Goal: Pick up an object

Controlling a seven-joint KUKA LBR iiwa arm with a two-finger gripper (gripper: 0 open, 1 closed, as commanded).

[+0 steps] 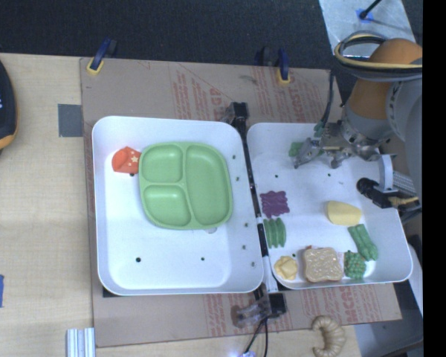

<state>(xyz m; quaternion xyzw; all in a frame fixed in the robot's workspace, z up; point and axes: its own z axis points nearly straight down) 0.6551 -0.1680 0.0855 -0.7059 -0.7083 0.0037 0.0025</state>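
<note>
Camera view showed the wooden surface (37, 222) from above, its two shallow white bins set side by side on a sheet of brown cardboard. At far left, the left white bin (115, 266) held a small red toy piece (125, 160) touching the rim of a light green three-compartment plastic plate (186, 184). Across the divider, the right white bin (297, 199) carried the loose play food: a purple grape-like cluster (274, 201) above a dark green pod-shaped piece (275, 232), a yellow cheese-like piece (285, 267) beside a slice of toy toast (322, 264), a bumpy green broccoli-like piece (353, 264), a long green bean-like piece (363, 241) and a pale yellow lemon-shaped toy (344, 213). At the bin's upper right corner, the metal pincer (321, 153) of the grey and orange arm (379, 88) hung low over the bin floor near a small green object (296, 149); whether its fingers stood apart or together could not be told, and nothing was seen held. By appearance, the step in hand was the approach, with no item lifted. The next move likely called for centring over one piece, perhaps the nearby green one, closing, then lifting clear.
</note>
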